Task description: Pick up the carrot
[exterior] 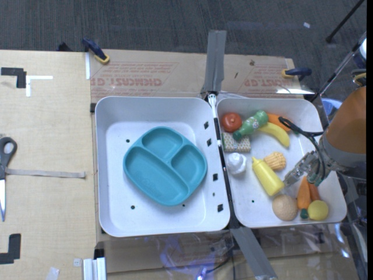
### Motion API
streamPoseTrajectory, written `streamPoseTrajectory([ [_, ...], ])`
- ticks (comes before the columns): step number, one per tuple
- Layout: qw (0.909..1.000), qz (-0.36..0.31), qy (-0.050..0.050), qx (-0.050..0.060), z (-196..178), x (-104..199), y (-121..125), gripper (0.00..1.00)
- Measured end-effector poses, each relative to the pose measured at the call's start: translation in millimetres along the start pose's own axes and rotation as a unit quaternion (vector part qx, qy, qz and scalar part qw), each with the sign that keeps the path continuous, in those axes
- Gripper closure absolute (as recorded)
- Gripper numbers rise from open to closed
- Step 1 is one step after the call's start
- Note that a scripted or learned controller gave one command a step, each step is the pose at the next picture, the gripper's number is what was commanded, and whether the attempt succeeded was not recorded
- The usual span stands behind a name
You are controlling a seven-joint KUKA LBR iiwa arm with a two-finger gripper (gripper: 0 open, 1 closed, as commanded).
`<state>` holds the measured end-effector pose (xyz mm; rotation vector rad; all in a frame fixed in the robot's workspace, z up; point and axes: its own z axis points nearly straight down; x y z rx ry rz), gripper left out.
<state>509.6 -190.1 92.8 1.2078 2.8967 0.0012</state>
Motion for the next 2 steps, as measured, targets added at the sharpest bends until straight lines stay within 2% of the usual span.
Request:
streamPoseTrajectory([
  [1, 1.0000, 0.001, -0.002, -0.002, -10.2, -2.0, 1.3, 1.00],
  [2, 0.9955, 0.095, -0.001, 0.000, -52.4, 9.8, 49.5, 1.00],
])
